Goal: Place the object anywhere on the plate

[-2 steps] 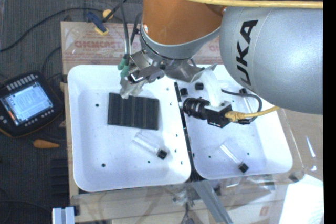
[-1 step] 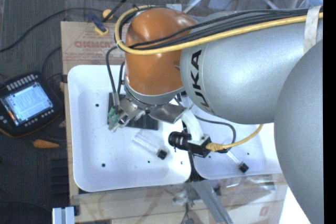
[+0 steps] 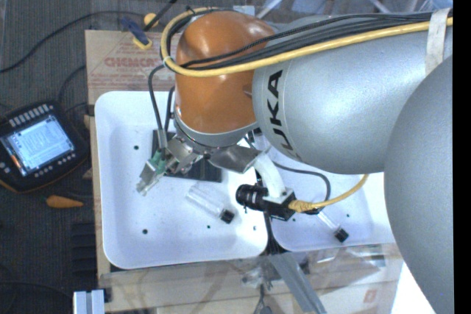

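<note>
1. Nearest the camera, the left bin (image 3: pixel 125 232) and right bin (image 3: pixel 316 243) sit side by side, near rims touching.
2. In the right bin, a small clear bit with a black end (image 3: pixel 336 232) lies by itself.
3. In the left bin, toward its right half, a clear piece (image 3: pixel 202 196) lies flat on the floor with a black tip at its near end. It looks like the task's object, and nothing touches it.
4. Just right of it, a black cylinder (image 3: pixel 252 196) hangs off the wrist, with a yellow cable (image 3: pixel 338 195) running from it.
5. The gripper (image 3: pixel 154 171) reaches low over the left bin's middle, silver with a green part, apart from the clear piece. Whether it is parted or closed cannot be told, and no object shows in it.
6. Beside it lies a dark flat shape (image 3: pixel 195 169), too hidden to identify.
7. Above, the orange band (image 3: pixel 213 70) and grey arm (image 3: pixel 346 99) cover the bins' far halves.
8. Farther off, cardboard (image 3: pixel 118 59) lies behind the bins, and a hand controller (image 3: pixel 37 143) sits on the floor at left.
</note>
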Controlling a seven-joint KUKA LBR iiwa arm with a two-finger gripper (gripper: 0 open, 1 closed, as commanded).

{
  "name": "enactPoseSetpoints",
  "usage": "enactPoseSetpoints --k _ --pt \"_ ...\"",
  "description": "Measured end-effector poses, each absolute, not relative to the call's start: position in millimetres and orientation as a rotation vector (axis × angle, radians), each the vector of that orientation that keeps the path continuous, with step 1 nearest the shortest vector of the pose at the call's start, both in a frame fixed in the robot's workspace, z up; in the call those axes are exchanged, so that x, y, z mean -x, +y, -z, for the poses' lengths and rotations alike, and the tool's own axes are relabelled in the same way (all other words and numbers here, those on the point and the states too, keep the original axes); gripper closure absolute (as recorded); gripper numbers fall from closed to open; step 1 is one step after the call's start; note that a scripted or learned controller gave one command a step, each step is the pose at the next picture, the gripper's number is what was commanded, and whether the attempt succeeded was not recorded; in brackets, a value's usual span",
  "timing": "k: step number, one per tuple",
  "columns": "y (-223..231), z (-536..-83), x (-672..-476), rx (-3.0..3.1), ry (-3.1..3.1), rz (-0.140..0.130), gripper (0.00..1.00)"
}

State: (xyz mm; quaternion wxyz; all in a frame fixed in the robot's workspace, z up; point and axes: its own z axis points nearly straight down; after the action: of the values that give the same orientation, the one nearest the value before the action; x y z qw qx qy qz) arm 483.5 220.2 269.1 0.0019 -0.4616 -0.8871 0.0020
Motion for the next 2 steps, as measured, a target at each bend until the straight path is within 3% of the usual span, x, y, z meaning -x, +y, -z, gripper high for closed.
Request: enactPoseSetpoints --k 1,2 --pt "221.4 -276.0 -483.7 1.444 -2.782 -0.012 1.00" --pt "221.4 -275.9 -483.7 1.444 -2.781 -0.012 0.00"
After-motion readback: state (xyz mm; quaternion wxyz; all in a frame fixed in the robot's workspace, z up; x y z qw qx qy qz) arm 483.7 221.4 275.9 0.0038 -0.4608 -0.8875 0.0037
